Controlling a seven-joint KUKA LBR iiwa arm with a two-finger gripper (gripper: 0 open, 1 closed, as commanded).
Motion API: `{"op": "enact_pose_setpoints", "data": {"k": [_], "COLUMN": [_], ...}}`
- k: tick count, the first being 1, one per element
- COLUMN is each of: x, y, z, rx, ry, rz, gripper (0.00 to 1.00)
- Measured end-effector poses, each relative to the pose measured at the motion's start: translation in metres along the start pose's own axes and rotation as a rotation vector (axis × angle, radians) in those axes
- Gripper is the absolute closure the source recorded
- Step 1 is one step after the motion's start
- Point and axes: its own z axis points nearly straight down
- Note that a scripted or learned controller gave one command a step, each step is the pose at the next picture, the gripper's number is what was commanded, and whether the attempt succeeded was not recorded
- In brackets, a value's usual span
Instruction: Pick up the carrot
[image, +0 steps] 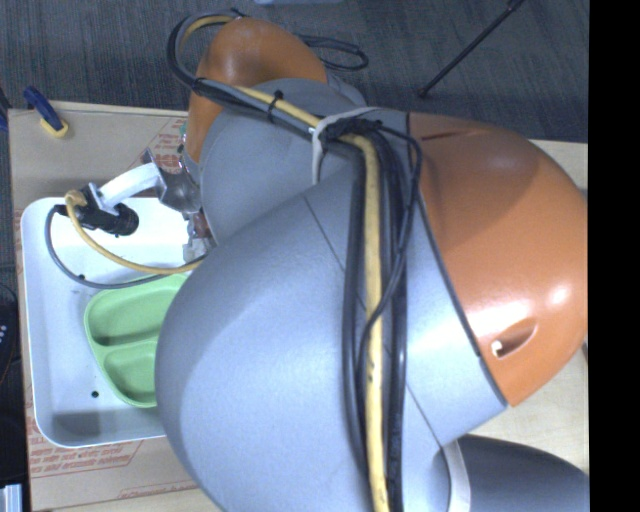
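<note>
The pale wooden desk (110, 120) meets dark grey carpet (90, 45) at twelve o'clock. At nine o'clock a shallow white plastic bin (45, 330) holds a light green divided tray (125, 335). The bulky grey and orange arm (380, 300) hides the hand's state and the carrot's place; I cannot tell either.

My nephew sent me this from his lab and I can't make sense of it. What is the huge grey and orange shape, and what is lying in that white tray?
The big shape is a robot arm, grey with orange bands, so close under the overhead camera that it hides most of the bench. Black and yellow cables run along it. At the left is a shallow white bin. In it lies a pale green divided tray, partly hidden by the arm. The arm's working end reaches over the bin; its fingers are hidden, so I cannot tell whether it holds anything. I see no carrot.
</note>
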Motion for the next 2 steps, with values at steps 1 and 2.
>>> {"op": "enact_pose_setpoints", "data": {"k": [1, 2], "x": [0.0, -0.068], "y": [0.0, -0.01], "z": [0.0, 0.001], "rx": [-0.001, 0.002], "ry": [0.0, -0.003], "rz": [0.0, -0.183], "gripper": [0.0, 0.0]}}
